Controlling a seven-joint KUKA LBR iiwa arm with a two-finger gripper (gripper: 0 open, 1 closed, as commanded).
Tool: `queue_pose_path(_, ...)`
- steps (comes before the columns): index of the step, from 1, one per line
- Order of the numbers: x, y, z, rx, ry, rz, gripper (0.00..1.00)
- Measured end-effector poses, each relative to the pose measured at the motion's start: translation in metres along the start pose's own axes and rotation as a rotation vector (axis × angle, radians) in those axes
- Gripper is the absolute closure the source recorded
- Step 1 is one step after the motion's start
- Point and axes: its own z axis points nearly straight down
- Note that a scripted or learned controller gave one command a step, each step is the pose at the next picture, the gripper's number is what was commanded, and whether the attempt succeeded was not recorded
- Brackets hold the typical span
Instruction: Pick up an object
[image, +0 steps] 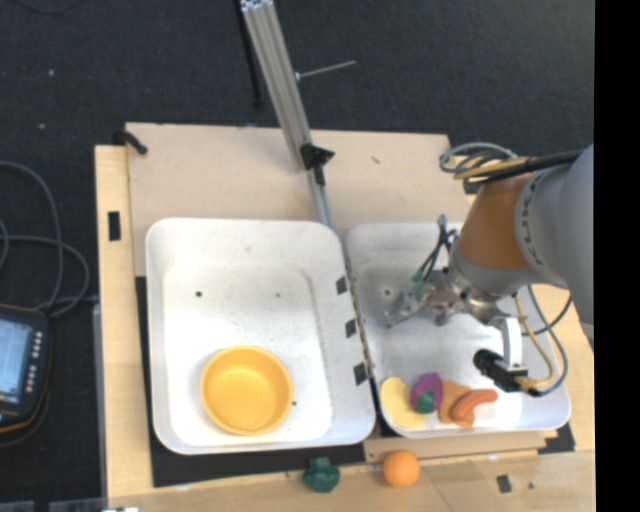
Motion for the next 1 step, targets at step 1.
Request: queue_pose_path(1, -0.0007, 0.0008, -0.0109, -0.003, 0.001, 0.005, 1.00)
